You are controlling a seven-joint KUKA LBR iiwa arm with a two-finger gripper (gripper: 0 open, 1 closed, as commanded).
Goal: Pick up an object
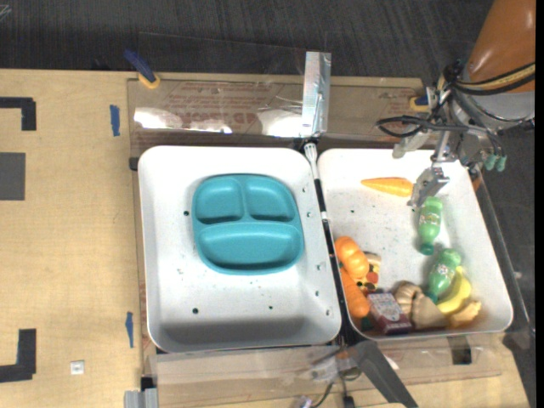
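The 2 white bins (161,313) sit side by side; the left one bears a teal plate (246,223). In the right bin, the gripper (425,185) hangs over the carrot (387,186) and green bottle (429,222), nothing held; its opening I cannot tell. Lifting remains. Open floor lies left of the bottle.

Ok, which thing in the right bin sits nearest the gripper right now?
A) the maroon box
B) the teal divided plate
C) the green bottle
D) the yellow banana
C: the gripper hangs just above the green bottle near the right bin's far end, with the orange carrot beside it.
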